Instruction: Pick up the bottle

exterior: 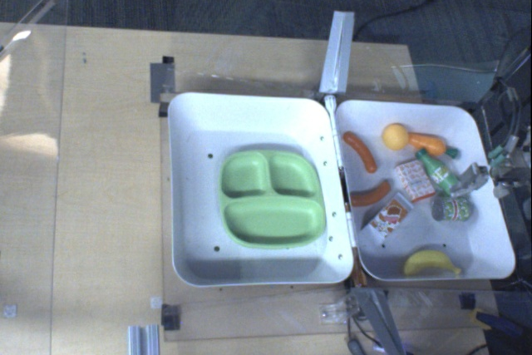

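Nothing legible anywhere: labels too small and blurred to make out. Red-and-white patterned packet (pixel 413 179) and small red-and-white box (pixel 391 214) in the right bin (pixel 499 258), print on both unreadable.

Bottle (pixel 438 172): green, with a pale label band whose wording cannot be read, lying on its side at a slant, narrow end toward the upper left. Sits in the right half of the right bin, just beside the packet, below an orange carrot (pixel 428 143) with a green tip, and just above a greenish can (pixel 454 209); contact with the can impossible to judge.

Gripper (pixel 480 176) low at the bin's right side, just beside the bottle's lower end; open, closed or clamped cannot be told from here.

Elsewhere in the same bin: yellow ball-like fruit (pixel 396 135), two sausages (pixel 360 151), banana (pixel 431 263) near the front wall. In the left bin (pixel 187 179), a green divided tray (pixel 273 197).
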Robot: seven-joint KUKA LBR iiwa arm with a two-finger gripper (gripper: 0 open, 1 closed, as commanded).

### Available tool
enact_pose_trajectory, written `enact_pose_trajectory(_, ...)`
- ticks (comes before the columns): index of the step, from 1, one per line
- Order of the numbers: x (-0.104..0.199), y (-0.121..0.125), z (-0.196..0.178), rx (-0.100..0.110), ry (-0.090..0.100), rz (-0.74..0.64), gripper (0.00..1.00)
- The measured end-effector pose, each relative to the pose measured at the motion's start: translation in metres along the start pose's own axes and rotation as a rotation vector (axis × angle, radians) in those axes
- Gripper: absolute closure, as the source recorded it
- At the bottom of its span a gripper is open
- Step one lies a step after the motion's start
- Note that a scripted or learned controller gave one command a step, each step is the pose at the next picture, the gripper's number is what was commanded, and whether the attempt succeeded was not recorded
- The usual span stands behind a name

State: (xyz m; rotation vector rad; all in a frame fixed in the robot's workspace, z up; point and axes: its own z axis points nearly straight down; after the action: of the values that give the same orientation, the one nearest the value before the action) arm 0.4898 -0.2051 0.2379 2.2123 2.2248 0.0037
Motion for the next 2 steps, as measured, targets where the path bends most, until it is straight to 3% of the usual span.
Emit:
enact_pose_trajectory(1,0.0,0.041,0.064,0.001,0.001,0.156,0.0)
enact_pose_trajectory(2,0.015,0.067,0.149,-0.008,0.001,0.241,0.0)
